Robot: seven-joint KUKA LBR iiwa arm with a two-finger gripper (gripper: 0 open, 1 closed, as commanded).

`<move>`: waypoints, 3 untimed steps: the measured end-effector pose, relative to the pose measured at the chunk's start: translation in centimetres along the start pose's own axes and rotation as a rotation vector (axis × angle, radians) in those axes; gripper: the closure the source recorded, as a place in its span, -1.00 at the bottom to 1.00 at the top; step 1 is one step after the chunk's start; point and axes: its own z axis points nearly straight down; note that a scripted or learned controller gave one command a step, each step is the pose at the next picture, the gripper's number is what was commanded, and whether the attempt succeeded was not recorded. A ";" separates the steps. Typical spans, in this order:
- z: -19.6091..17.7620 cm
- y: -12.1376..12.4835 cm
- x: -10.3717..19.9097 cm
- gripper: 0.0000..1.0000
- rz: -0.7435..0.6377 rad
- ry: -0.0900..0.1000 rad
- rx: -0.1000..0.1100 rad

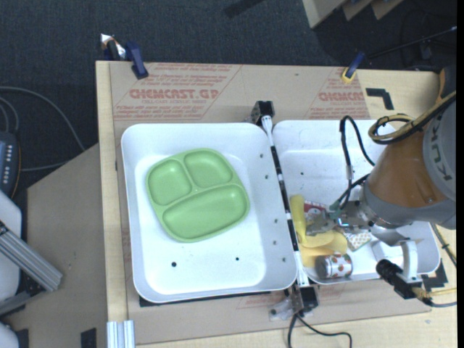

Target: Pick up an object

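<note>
In the right bin (312,147), near its front left corner, lies a small heap of objects. A yellow banana-like piece (297,214) runs along the bin's left wall, with a pale yellow piece (317,241) beside it. A small red and white can (334,266) lies on its side at the front. A red and white item (313,209) peeks out behind them. My gripper (339,222) is low over this heap, just right of the yellow pieces and behind the can. The arm's wrist hides what lies under it.
The left bin (145,267) holds a green divided plate (196,193). A black-studded divider (279,187) separates the bins. The grey and orange arm (409,183) covers the right bin's right half. Cables (348,140) loop over its back part.
</note>
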 end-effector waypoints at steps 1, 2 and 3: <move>-3.1 10.2 -2.4 -1.00 -0.002 -0.001 0.008; 0.0 6.6 0.6 -1.00 0.002 -0.005 -0.004; 0.1 1.3 0.5 -1.00 0.002 -0.002 -0.003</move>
